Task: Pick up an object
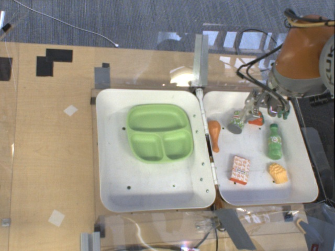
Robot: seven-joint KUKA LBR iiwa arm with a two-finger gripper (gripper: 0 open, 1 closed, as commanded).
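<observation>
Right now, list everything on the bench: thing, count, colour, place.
bins: two, white, side by side on the bench
divided plate: one, green, middle of the left bin
carrot: one, orange, right bin, by its left wall
bottle: one, green, right bin, right side
carton: one, red and white, right bin, near front
corn-like piece: one, yellow, right bin, front right
small red item: one, under the tool, partly hidden
arm: one, grey and orange, from the right
tool: one, low over the right bin's back

Small grey-green object [238, 122] with a red piece beside it, upper right bin [303, 192].
</observation>
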